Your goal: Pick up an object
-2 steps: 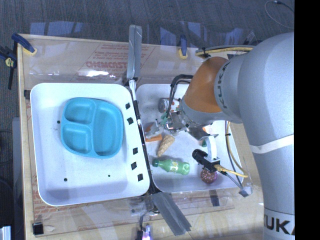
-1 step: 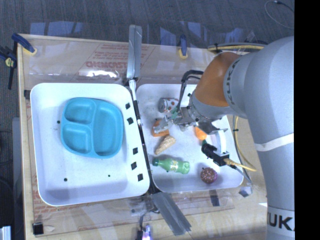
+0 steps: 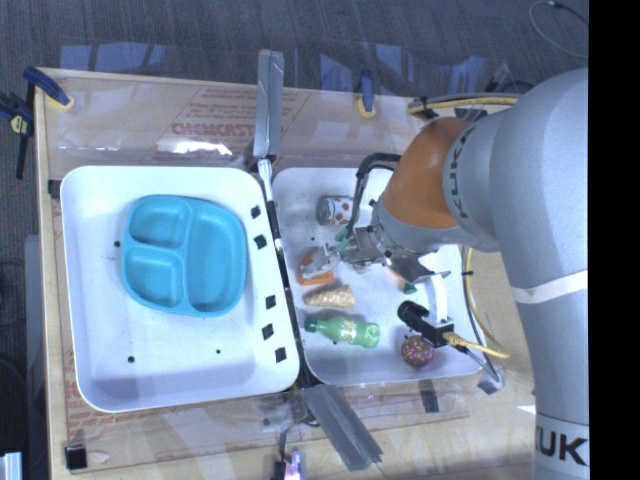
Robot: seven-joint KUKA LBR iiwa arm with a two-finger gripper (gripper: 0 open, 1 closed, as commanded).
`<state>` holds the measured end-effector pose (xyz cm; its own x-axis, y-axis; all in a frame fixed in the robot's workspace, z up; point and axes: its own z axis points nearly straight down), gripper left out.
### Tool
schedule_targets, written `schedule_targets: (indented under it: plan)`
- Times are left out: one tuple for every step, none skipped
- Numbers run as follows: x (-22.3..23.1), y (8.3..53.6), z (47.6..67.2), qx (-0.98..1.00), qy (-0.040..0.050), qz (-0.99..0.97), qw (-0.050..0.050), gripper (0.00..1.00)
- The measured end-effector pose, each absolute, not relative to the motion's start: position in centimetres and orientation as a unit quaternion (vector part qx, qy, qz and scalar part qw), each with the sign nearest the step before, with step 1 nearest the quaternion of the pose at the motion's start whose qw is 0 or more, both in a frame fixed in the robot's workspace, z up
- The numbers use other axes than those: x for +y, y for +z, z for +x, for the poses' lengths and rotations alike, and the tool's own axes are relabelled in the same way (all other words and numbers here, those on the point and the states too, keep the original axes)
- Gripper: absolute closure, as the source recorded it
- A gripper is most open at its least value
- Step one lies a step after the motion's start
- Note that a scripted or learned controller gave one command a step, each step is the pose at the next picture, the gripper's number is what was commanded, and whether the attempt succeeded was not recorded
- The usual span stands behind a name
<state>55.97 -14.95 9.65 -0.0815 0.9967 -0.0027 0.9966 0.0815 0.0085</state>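
A wooden bench (image 3: pixel 150 133) on grey carpet bears two white bins side by side. The left bin (image 3: pixel 95 353) holds a blue divided plate (image 3: pixel 185 253). In the right bin (image 3: pixel 455 368) lie a green bottle (image 3: pixel 343 330), a corn cob (image 3: pixel 329 296), an orange-and-white item (image 3: pixel 316 263), a small can (image 3: pixel 332 209) and a dark red fruit (image 3: pixel 417 351) — all loose. The gripper (image 3: pixel 352 245) hangs low over this bin, near the orange-and-white item — whether it grips anything, I cannot tell.

arm (image 3: pixel 500 188) over right bin (image 3: pixel 450 368) | green bottle (image 3: pixel 343 330) | blue tray (image 3: pixel 185 254) in left bin (image 3: pixel 100 368)
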Motion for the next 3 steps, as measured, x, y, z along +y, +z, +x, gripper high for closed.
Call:
schedule_targets:
  plan:
    - [-14.8, 10.5, 56.0, 0.737, 0.0019, 0.676, 0.002, 1.00]
    - [-14.8, 10.5, 56.0, 0.737, 0.0018, 0.676, 0.002, 0.00]
    - [-15.5, 9.7, 58.1, 0.731, 0.0018, 0.682, 0.001, 0.00]
